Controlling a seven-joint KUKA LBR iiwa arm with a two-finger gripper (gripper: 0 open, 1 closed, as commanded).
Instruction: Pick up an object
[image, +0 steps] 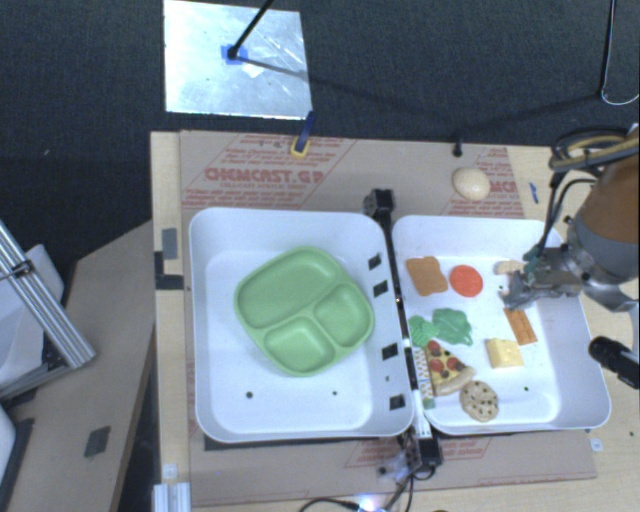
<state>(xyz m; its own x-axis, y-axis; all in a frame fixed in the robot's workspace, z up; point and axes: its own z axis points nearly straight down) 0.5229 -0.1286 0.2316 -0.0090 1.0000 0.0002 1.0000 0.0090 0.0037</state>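
Note:
The right bin (560, 400) holds toy food: a toast slice (427, 275), a red tomato slice (465, 280), green broccoli (441, 327), a pizza slice (447, 366), a cookie (480, 401), a yellow cheese cube (504, 352) and an orange stick (520, 326). A pale piece (508, 267) lies near the bin's right side. My gripper (519, 292) hangs low over the right part of this bin, just above the orange stick and beside the pale piece. The left bin (215, 400) holds a green divided plate (303, 310).
A beige egg-shaped object (471, 183) rests on the cardboard behind the right bin. A black divider with clips (393, 300) runs between the bins. A metal sheet (237, 60) lies on the floor beyond the bench. Aluminium rails (30, 300) stand at the left.

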